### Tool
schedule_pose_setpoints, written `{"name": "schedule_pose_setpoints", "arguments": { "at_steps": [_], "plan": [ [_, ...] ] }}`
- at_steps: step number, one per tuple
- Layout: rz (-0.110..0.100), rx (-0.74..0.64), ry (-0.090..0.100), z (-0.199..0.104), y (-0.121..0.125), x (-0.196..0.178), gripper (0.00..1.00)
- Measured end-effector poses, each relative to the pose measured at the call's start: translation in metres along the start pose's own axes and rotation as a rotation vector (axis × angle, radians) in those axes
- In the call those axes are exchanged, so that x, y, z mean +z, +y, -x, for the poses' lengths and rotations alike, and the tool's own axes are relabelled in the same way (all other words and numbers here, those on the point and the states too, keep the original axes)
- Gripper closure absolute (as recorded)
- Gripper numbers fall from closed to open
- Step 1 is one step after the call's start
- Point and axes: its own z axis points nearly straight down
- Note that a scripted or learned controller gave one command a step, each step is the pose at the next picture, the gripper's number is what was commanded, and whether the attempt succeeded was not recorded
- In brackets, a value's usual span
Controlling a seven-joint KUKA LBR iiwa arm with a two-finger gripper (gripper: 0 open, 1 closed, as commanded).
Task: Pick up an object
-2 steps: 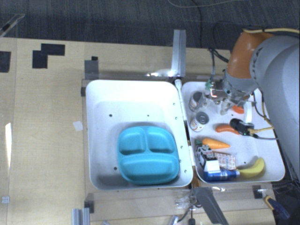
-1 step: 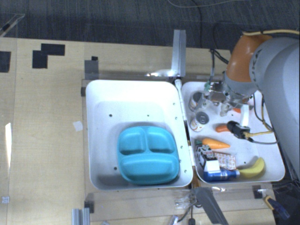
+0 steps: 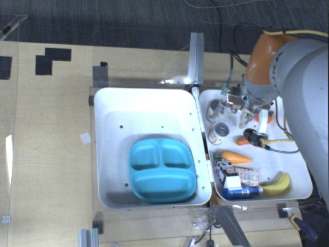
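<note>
Pincer (image 3: 244,118) — state unclear — over right bin (image 3: 303,189); left bin (image 3: 108,138) holds blue tray (image 3: 162,170).

left bin (image 3: 110,112): blue tray (image 3: 163,170) is occupying the near half, floor behind the tray is lying open | right bin (image 3: 303,181): arm (image 3: 288,76) is blocking the far end beyond the tray; carrot (image 3: 237,158), banana (image 3: 276,184), blue bottle (image 3: 242,192) are crowding the near end

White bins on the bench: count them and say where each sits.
2. The left bin holds a blue divided tray. The right bin, touching it, holds small items, with the gripper over its far end.
</note>
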Motion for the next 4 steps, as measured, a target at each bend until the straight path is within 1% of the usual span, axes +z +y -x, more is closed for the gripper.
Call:
{"name": "schedule_pose_setpoints", "arguments": {
  "at_steps": [1, 2, 3, 4],
  "plan": [
    [0.034, 0.092, 0.006, -0.001, -0.015, 0.003, 0.0],
    [0.07, 0.002, -0.005, -0.007, -0.003, -0.087, 0.0],
    [0.074, 0.052, -0.001, 0.029, -0.093, 0.016, 0.0],
    [0.079, 0.052, 0.0, 0.028, -0.092, 0.005, 1.0]
  ]
}}
